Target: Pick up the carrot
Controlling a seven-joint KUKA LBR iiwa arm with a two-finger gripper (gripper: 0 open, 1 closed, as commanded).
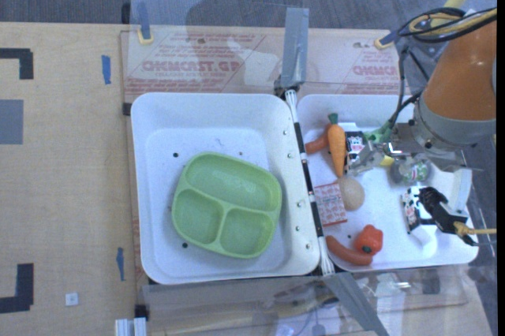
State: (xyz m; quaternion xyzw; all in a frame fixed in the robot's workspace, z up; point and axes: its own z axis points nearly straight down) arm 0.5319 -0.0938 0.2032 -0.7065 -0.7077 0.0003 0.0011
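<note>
The carrot (337,148) lies in the right-hand bin (442,255), in its upper left part, close to the wall that bin shares with the left bin (150,129). Its long axis runs nearly up and down in the camera view, green top toward the far edge, orange body pointing back toward the near edge with a slight lean. Just to its left, touching or nearly so, is a reddish sausage-like piece (316,144); below its tip sit a small red-and-white packet (329,204) and a pale egg-shaped thing (352,193).

My claw (377,151) hangs just to the right of the carrot, at about the same height in the picture, so the carrot lies to my left, away from the side my arm reaches in from. There is metal and cabling tangled around the tip, and I cannot tell how the claw stands, apart or together. Nothing orange shows inside it, so I judge the carrot not yet held.

What the next move turns on, as I read it: a short shift leftward over the carrot's middle, with the closing line set across the short width, that is, left to right in this view. The sausage piece beside it is the risk; a pad coming down on that side could land on it or drag it along.

Elsewhere in my bin are a red tomato-like toy (368,239) and another sausage (347,251) near the front, well apart from the carrot.
</note>
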